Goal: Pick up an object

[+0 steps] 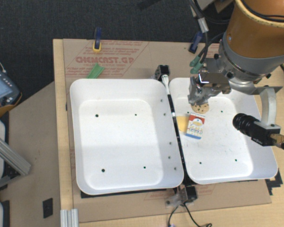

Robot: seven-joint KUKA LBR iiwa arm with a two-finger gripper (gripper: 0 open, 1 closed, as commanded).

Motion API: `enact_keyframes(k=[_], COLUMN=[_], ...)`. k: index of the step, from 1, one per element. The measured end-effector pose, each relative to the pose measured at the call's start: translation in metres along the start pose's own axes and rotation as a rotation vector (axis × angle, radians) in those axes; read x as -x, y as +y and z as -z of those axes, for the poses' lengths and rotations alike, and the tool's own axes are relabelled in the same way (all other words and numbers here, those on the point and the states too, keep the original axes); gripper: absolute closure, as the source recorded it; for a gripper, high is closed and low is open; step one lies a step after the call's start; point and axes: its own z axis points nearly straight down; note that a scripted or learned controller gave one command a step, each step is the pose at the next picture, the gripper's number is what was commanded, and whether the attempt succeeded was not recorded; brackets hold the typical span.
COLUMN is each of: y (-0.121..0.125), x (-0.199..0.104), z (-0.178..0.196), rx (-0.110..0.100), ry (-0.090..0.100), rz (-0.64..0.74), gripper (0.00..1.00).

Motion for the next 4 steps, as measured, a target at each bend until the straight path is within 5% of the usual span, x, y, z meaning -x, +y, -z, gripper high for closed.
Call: enact_keyframes(k=[2, 3, 4], y=[0.001, 0.015, -0.003], x=[-0.001, 0.011, -0.002], z=[0.021, -0.090, -0.081], rx=[0.006, -0.018, -0.009], ry=[0.000, -0.003, 0.001], rz=[0.000, -0.004, 0.001], gripper=[1.00, 1.00, 1.00])
